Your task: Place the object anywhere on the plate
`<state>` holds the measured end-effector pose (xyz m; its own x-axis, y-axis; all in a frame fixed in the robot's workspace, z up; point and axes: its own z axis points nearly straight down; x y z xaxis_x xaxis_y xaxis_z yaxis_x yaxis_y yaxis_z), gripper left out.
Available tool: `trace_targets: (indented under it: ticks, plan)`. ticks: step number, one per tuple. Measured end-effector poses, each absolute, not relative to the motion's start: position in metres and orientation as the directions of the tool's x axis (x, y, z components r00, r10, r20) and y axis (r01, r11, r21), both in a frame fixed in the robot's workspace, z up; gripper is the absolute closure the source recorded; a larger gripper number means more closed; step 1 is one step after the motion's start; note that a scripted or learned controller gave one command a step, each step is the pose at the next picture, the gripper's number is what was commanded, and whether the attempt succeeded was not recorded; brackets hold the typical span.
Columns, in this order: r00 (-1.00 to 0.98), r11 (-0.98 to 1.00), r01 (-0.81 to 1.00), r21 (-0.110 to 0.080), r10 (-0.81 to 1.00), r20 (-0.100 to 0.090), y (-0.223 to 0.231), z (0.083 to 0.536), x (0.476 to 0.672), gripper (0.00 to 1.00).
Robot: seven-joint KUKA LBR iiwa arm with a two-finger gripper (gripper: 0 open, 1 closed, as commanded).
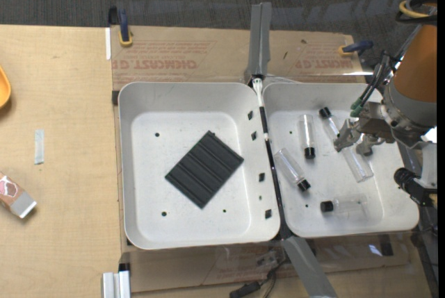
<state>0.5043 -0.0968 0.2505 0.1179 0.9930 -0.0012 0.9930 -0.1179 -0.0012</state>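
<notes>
The gripper (356, 140) hung low in the right bin (389, 220) among several clear tubes (306, 135), its fingers seemingly parted around nothing, though I could not tell for sure, well apart from the dark ribbed plate (204, 169) awaiting one in the left bin (139, 220).

The plate (204, 169) is dark grey with ridged stripes. The bins (139, 220) are white. The tubes (306, 135) are clear with black caps.

The frame's right edge cuts off the arm (417, 74); the gripper (353, 142) partly hides a clear tube (359, 166).
</notes>
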Motion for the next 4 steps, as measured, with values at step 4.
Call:
trace_targets:
  ticks: [4]
  plan:
    - [-0.405,0.405,0.914,-0.002,0.914,-0.001,0.194,0.227,0.564,1.00]
